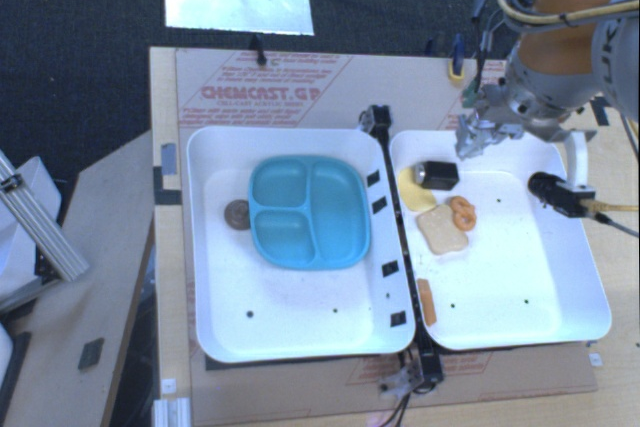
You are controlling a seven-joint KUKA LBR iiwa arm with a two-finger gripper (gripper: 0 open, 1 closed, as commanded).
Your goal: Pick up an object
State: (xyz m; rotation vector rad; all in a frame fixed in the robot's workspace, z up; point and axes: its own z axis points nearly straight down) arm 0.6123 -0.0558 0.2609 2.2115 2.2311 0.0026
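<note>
Black block [436,175], long axis left-right

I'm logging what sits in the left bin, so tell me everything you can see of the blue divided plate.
The blue divided plate is a light blue, rounded-square tray that looks like smooth plastic. Raised ridges split it into three compartments: one long one on the left, two smaller ones on the right. It lies flat and right side up in the middle of the left bin, with nothing visible in its compartments. A small round grey-brown disc sits against its left edge.
</note>
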